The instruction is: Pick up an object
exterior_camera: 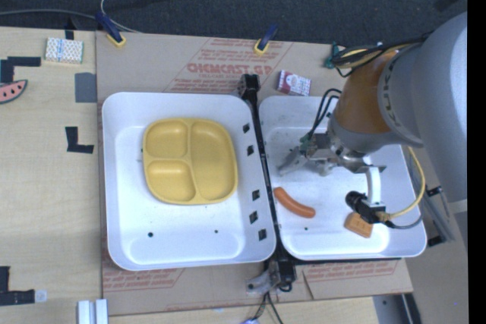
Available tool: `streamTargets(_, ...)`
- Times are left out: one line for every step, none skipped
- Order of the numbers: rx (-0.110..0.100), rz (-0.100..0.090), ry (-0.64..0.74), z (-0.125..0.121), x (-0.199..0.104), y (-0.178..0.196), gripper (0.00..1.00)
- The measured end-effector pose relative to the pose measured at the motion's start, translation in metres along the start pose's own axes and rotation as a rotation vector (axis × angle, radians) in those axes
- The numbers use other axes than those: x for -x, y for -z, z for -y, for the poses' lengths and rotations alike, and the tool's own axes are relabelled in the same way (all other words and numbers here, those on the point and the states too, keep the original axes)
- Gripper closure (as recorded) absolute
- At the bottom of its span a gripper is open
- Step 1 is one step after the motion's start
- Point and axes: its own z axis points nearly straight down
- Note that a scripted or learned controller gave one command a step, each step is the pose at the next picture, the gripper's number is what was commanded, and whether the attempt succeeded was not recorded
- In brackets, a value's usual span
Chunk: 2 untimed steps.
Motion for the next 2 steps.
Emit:
streamTargets(-0.003,-0.002,0.000,-0.0177,-0.0010,-0.0005,0.00)
streamTargets(0.000,0.001,0.000,-0.0184,-0.0004,0.0094,1.00)
